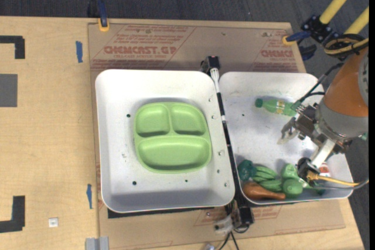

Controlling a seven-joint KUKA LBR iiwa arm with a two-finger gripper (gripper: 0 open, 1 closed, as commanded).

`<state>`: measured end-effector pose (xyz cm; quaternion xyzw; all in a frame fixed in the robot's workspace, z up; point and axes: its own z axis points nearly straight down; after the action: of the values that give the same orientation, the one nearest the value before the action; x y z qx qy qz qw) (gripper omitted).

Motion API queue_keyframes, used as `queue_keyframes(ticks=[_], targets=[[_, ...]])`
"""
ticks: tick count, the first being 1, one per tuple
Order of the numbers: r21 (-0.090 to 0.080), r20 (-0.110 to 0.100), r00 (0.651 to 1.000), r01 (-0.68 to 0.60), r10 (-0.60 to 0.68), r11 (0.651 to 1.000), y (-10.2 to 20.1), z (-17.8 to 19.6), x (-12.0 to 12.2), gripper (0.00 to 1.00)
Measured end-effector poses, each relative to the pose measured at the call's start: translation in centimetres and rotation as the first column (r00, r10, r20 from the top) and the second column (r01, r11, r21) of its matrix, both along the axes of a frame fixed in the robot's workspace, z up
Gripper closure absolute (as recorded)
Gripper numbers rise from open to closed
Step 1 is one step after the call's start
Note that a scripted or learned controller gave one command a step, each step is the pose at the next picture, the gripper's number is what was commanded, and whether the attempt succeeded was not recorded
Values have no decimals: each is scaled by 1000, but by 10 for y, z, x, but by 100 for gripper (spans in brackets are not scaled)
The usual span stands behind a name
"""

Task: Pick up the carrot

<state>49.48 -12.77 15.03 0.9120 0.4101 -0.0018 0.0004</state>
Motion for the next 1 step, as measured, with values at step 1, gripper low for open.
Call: queue_keyframes(ticks=[1], targets=[[7,-8,975,221,-221,975,35,-5,-16,0]])
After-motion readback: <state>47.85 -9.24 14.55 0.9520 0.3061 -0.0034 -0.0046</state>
